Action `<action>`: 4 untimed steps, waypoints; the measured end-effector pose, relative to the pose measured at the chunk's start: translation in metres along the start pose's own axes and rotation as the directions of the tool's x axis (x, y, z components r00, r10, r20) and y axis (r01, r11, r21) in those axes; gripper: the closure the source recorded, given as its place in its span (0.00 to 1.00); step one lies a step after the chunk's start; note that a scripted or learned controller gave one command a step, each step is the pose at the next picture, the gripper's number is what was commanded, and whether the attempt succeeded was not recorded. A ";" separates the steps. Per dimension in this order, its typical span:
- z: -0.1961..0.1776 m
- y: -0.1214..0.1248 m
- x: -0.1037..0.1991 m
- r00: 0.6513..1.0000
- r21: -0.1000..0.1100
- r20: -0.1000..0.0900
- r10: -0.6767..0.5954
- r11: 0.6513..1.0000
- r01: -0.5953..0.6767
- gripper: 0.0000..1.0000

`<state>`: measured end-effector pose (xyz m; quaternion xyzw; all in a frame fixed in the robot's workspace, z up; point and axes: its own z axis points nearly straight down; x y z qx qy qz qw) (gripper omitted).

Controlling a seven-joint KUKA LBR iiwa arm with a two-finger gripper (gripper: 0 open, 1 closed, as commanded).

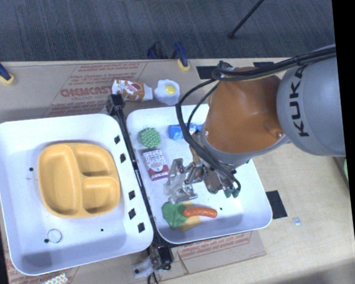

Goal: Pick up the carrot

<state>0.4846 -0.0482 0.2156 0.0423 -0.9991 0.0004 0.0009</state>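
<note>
Carrot [200, 213] not picked yet, lying at 6 o'clock in right bin [259, 214]; gripper [183, 186] just above at 12, can't tell its opening.

The bench [310, 219] (cardboard-topped) bears two white bins [10, 185] side by side.

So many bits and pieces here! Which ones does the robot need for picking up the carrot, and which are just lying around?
For the job:
carrot, near the front of the right bin
gripper, just above the carrot

Just lying about:
yellow divided tray in the left bin
green ball
red packet
blue item
</note>
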 end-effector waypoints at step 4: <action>-0.110 -0.147 0.012 0.881 0.001 0.002 -0.472 0.881 0.472 1.00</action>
